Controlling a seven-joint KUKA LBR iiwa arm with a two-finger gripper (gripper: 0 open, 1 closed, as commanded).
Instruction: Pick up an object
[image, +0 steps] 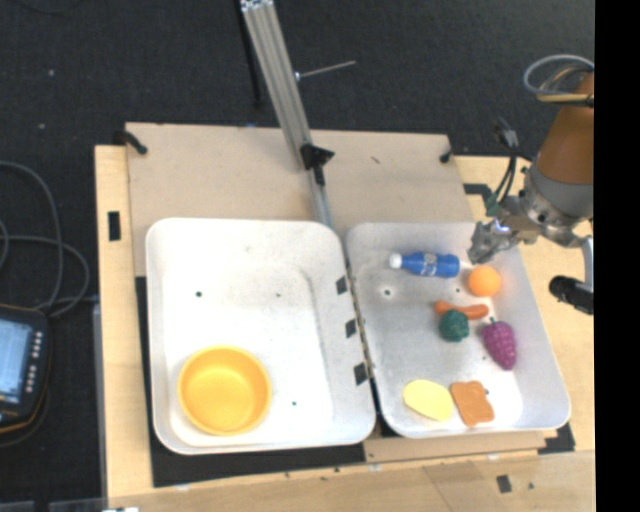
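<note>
**No words to read**

No words or numbers can be read here. The bottle (427, 264) has a blue label, but its print is too small to make out. The screen (14, 362) at the left glows, too blurry to read.

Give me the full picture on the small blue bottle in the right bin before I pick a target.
The small blue plastic bottle lies on its side near the back of the right white bin, its long axis running left to right, white cap end pointing left. A pale label band wraps its middle. It rests on the bin floor, apart from the orange ball to its right. The gripper sits just beyond its right end; contact is unclear.
</note>
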